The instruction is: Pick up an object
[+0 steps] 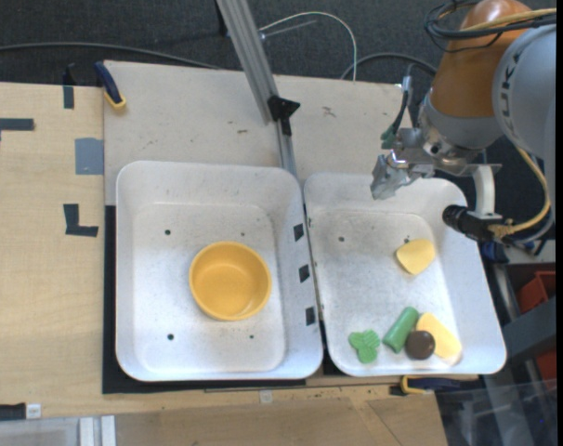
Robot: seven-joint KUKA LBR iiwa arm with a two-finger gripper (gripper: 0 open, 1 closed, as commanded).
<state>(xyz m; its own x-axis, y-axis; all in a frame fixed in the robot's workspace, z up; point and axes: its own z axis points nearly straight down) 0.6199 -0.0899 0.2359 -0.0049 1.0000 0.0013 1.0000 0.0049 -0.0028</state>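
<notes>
My gripper hangs over the far edge of the right bin, with nothing seen between its fingers. Below it in that bin lies a yellow wedge. Near the bin's front edge sit a green leafy piece, a green cylinder, a dark brown round piece and a yellow piece under it. A yellow bowl stands in the left bin.
A slanted metal pole runs from the top down to the gap between the bins. A black fitting and cables lie at the right bin's right rim. The grey arm with its orange band fills the upper right.
</notes>
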